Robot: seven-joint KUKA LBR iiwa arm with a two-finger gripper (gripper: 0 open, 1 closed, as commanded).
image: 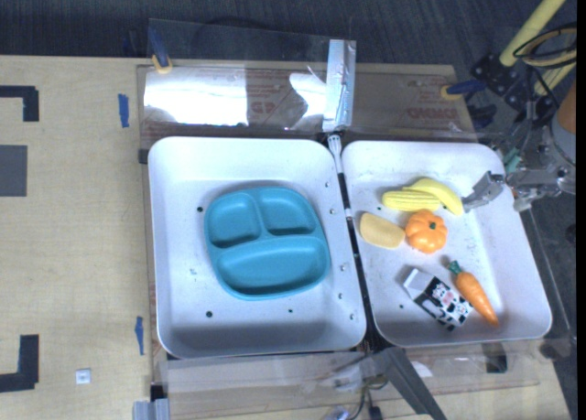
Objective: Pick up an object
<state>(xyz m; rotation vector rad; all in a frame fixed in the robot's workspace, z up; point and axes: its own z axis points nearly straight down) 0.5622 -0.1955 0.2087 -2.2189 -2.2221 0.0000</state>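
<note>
The right bin (513, 313) on the table (73, 226) carries all the small things: a banana (443, 194) and a piece of corn (412, 199) lie together at the far side, a pale potato-like piece (382, 231) touches a small orange pumpkin (426, 231) in the middle, and a carrot (476, 295) lies just beside a black-and-white toy (441, 299) at the near side. The left bin (174, 180) holds a blue divided plate (265, 240). The tool (485, 189) is at the far right edge of the right bin, near the tip of the banana, and I cannot tell if it is released or clenched (it is small and partly blurred here); nothing is seen between its parts. For a good pick, I think the banana is the nearest choice, but it touches the corn, so the tool should come down across its free right end. The carrot is probably easier, since its right side is free.
</note>
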